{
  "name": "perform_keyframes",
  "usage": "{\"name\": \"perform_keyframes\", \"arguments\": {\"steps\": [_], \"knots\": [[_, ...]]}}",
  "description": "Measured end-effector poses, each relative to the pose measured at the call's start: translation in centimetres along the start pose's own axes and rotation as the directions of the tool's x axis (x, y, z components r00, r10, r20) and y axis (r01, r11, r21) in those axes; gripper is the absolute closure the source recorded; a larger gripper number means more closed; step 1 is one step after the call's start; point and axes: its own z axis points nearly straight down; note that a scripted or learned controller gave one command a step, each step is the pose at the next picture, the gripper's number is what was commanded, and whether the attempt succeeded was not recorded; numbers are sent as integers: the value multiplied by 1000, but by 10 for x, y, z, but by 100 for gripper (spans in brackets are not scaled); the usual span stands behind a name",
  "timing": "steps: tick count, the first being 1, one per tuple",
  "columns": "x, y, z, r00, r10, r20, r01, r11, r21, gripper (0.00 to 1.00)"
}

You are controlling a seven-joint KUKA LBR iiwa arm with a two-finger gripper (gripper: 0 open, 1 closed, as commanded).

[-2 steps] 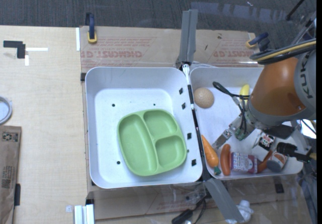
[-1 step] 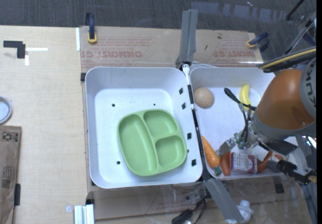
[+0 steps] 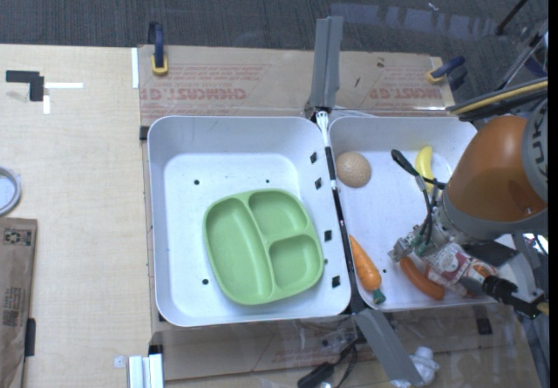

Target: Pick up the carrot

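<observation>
The carrot (image 3: 364, 266), orange with a green stub at its near end, lies along the left wall of the right bin (image 3: 384, 203) near the front corner. My gripper (image 3: 421, 241) hangs below the orange wrist band (image 3: 493, 173) over the bin's front right part. It is low among a clutter of items, a short way right of the carrot and apart from it. The arm's bulk hides much of the gripper.
A green divided plate (image 3: 264, 245) lies in the left bin (image 3: 174, 203). The right bin also holds a tan round item (image 3: 353, 169), a yellow piece (image 3: 424, 161), a black utensil (image 3: 408, 165), a reddish sausage (image 3: 420, 279) and a clear packet (image 3: 455, 266) by the gripper.
</observation>
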Motion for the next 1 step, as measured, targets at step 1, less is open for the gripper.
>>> {"name": "perform_keyframes", "arguments": {"steps": [1], "knots": [[10,5,-90,999,-49,-1,49,999,2,100]]}}
